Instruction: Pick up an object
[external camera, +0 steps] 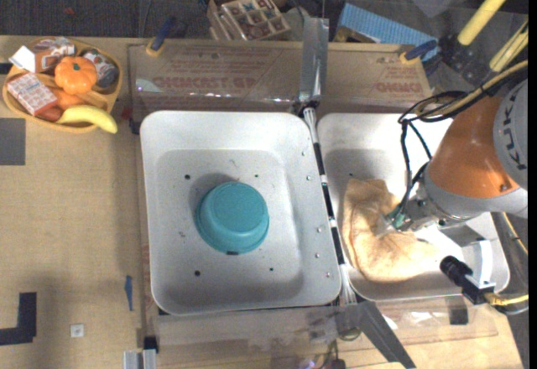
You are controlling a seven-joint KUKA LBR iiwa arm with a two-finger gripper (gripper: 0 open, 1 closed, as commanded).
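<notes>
In the right-hand shallow white bin (336,134), the two-finger gripper (396,221) is down on the crumpled tan cloth (373,235), jaw state indeterminable, so the grasp step appears in hand, and the next move calls for a confirmed closure before lifting.

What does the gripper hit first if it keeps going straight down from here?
Most likely the tan cloth in the right bin: the gripper sits right over it, pointing down. Whether it already touches is unclear; depth is hard to judge.

camera: fixed overhead | slanted down | both bins (168,141) in frame | arm enters right
</notes>
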